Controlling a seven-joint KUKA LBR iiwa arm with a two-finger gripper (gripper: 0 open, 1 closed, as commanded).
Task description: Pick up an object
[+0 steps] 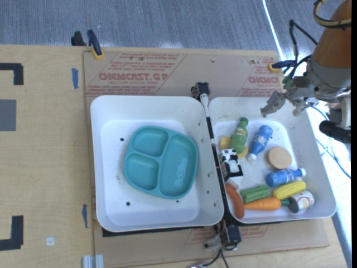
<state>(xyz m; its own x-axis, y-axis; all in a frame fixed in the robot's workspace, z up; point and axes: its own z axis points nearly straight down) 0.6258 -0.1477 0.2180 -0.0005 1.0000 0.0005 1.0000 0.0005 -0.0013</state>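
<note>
The bench is topped with a tan cardboard sheet (139, 74) printed in red lettering, clamped at its far edge, with grey ribbed flooring beyond. 2 shallow white bins stand side by side on it. The left white bin (106, 166) holds 1 teal plastic divided plate (161, 162) with 3 compartments.

The right white bin (318, 166) holds the loose objects. 1 green bottle with a yellow cap (240, 134) lies with its long axis running near to far, cap toward the far wall. 2 blue bottles are present: the upper blue bottle (260, 140) points its white cap toward the near left, and the lower blue bottle (284, 176) points its white cap right. Also counted: 1 tan round disc (279, 158), 1 yellow corn cob (290, 190), 1 green vegetable piece (255, 194), 1 orange carrot (262, 205), 1 red-orange sausage (236, 201), 1 black-and-white block (229, 162).

The gripper (285, 103) hangs over the bin's far right corner, fingers spread apart, nothing between them.
</note>
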